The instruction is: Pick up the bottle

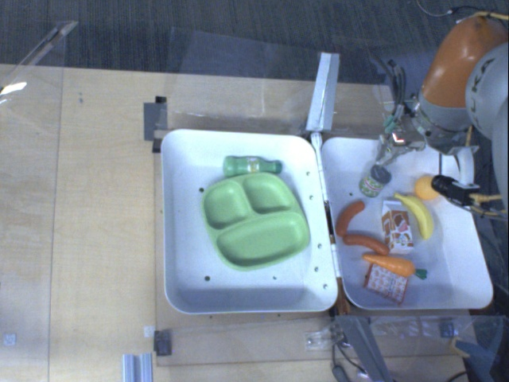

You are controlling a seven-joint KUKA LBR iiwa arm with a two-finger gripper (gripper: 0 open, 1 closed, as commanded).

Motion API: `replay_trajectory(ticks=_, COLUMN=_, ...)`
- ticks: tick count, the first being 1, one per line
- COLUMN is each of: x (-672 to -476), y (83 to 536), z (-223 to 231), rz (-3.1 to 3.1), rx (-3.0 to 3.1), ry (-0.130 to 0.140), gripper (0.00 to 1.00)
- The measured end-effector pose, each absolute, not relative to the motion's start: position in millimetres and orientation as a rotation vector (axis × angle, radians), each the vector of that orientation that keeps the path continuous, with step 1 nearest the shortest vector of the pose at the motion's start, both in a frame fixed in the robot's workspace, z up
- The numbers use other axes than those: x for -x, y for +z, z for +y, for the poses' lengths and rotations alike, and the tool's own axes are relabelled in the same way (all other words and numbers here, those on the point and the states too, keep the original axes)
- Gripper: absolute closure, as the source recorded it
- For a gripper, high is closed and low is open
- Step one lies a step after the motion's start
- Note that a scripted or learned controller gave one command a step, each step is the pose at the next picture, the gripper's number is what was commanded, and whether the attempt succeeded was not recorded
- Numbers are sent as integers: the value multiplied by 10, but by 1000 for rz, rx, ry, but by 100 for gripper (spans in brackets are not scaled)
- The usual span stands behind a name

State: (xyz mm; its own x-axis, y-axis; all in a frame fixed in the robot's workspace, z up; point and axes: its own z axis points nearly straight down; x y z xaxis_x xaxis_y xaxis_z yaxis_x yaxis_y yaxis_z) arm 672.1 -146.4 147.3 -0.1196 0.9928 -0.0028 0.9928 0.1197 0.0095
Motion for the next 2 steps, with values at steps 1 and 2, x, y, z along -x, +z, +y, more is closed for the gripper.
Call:
replay_trajectory(ticks=1, x=-6642, y=2271, z=-1048, rz=2130, rx=-2304, ry=5, gripper=100)
replay_trajectory(ticks=2, x=-6691, y=1139, z=-875, rz=2090, rx=-2347, ry=0, gripper=100)
